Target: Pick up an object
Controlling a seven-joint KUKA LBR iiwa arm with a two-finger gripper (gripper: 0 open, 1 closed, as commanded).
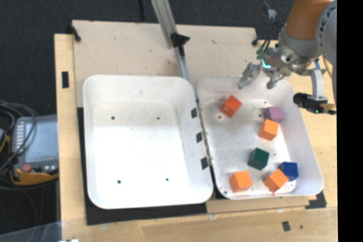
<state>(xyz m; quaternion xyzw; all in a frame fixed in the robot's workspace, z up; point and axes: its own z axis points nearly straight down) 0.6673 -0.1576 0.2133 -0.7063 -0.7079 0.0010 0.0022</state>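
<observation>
We see the end effector [261, 77] poised over the far edge of the right bin [303, 139], its two fingers [247, 76] spread apart with nothing between them. The nearest piece to it is an orange cube [230, 106], lying in the bin a little nearer the camera and slightly left of the spread fingers, clear of them. Further right in the same bin we find a purple cube [274, 114] touching a second orange cube [269, 129] just below it (the two sit as a small stack-like pair against each other). Toward the bin's near side lie a dark green cube [258, 158], another orange cube [240, 180], and a blue cube [289, 169] touching one more orange cube [276, 179]. All of these are well apart from the end effector. The left bin [91, 122] sits beside the right one on the tabletop [130, 42], and a metal post [159, 0] rises at a slant behind them.
</observation>
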